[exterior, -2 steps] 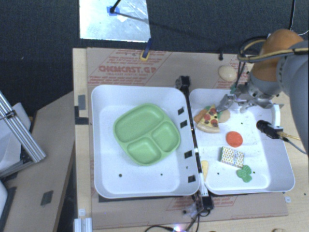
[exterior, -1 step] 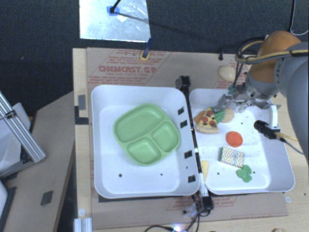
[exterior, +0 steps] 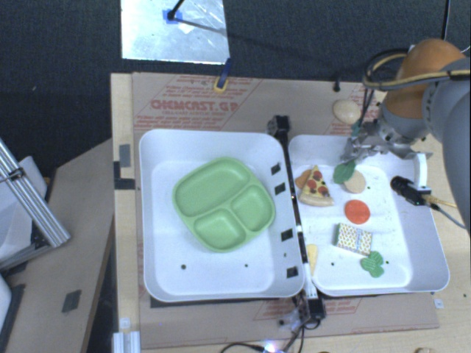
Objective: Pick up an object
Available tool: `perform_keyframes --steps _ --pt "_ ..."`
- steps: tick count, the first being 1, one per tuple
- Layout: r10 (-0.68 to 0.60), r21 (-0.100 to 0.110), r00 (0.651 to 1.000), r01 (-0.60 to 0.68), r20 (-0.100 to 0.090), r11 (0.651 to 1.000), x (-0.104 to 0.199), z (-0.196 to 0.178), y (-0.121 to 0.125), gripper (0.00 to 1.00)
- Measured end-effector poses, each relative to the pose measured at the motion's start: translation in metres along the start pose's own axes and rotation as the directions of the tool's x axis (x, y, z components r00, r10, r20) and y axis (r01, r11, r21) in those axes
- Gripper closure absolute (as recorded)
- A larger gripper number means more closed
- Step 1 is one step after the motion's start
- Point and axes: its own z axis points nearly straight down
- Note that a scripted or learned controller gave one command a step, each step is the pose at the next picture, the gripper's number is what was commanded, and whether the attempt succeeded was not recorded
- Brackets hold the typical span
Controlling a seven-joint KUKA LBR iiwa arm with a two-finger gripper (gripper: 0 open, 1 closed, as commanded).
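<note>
Right bin (exterior: 423,252) has six items, left bin (exterior: 158,271) just one green tray (exterior: 223,203). Gripper (exterior: 352,154) over a green piece (exterior: 343,173), grip state unclear.

A small dark green piece (exterior: 344,173) lies flat just below the end effector (exterior: 356,150), touching a pale beige disc (exterior: 355,183) at its lower right. Left of these lies a pizza slice (exterior: 314,186) (red dots on yellow). Farther below lie a red disc (exterior: 358,212), a patterned square (exterior: 353,238) and a green leafy piece (exterior: 373,264).
</note>
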Motion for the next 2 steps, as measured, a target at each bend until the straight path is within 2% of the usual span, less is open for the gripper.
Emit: perform_keyframes --steps 1,2 --pt "0.004 0.019 1.0 -0.004 -0.002 1.0 -0.001 -0.058 -0.007 1.0" --pt "0.001 0.018 1.0 -0.001 -0.002 1.0 -0.001 -0.113 -0.004 1.0"
